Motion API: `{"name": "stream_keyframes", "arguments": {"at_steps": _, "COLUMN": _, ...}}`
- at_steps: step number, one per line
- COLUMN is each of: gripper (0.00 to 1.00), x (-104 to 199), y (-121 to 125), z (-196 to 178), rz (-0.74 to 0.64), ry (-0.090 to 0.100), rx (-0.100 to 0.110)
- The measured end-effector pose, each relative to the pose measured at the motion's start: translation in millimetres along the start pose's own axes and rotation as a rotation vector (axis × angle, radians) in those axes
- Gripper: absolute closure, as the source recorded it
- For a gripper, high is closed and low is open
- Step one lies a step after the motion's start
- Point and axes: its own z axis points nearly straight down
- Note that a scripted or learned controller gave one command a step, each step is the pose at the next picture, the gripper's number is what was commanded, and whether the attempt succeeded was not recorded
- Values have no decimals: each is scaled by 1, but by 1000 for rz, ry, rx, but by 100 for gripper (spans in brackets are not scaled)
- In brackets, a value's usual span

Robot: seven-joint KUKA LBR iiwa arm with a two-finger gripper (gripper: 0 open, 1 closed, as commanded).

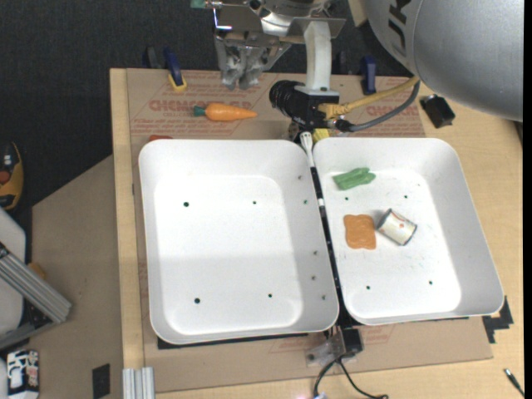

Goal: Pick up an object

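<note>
White right bin [465, 223] contained three items: green pod-shaped piece [354, 178] near the far side; orange flat piece [360, 232] and small silver cylinder [396, 227] just beside each other, mid-bin. Carrot [224, 112] lay outside, beyond the left bin [158, 223]. Gripper [241, 69] hung above the board near the carrot, nothing between its fingers; how far apart they stood could not be told.

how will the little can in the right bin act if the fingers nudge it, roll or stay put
The can lies on its side, so it would probably roll on the smooth bin floor. It looks small and likely light. The orange piece beside it might stop a roll toward that side.
</note>
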Motion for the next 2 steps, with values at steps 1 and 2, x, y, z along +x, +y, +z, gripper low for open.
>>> {"name": "stream_keyframes", "arguments": {"at_steps": 1, "gripper": 100, "x": 1, "y": 1, "z": -10, "rz": -1, "ry": 0, "rx": -3}}
{"name": "stream_keyframes", "arguments": {"at_steps": 2, "gripper": 100, "x": 2, "y": 1, "z": -21, "rz": -2, "ry": 1, "rx": -7}}
